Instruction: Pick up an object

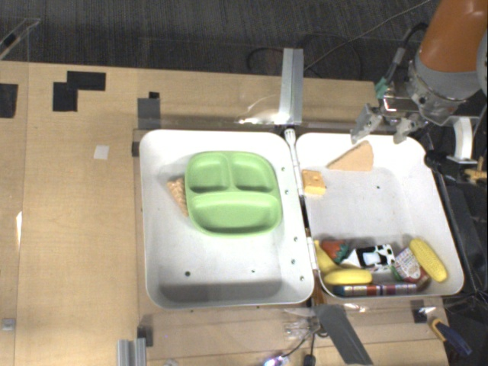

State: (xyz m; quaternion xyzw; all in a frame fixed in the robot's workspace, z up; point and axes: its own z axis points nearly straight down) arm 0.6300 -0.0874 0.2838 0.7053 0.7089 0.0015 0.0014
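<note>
My gripper [383, 128] hangs over the far rim of the right bin [396, 204], its two fingers spread open with nothing between them. Just below and left of it a tan wedge-shaped slice [353, 158] lies flat on the bin floor. A small orange-yellow block [313, 182] rests by the divider. Along the right bin's near edge sits a pile: a yellow banana [347, 277], a corn cob [428, 259], a red item [335, 248], a black-and-white item [377, 256] and a long red and yellow stick [374, 289].
The left bin [221, 273] holds a green divided plate [231, 191] with a tan textured piece [177, 195] poking out under its left edge. A metal post [292, 82] stands behind the divider between the bins. Cables run at the far right.
</note>
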